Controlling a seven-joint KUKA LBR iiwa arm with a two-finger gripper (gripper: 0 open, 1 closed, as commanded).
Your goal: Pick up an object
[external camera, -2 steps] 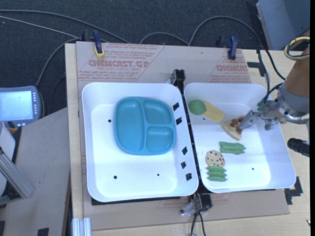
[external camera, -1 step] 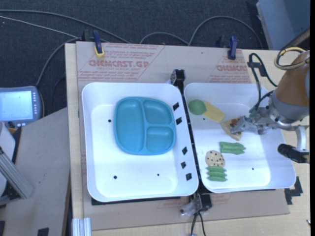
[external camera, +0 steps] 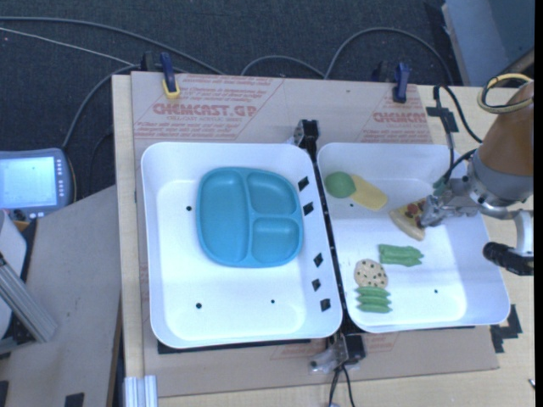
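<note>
Gripper [external camera: 427,214] sits low at the right bin's [external camera: 475,308] upper right, over a tan pizza slice [external camera: 404,220]; its state is too blurred to tell. Slice edge is partly hidden beneath it.

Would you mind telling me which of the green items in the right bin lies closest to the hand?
The long green piece in the bin's middle; the round green one and the ridged one lie farther from the hand.
</note>
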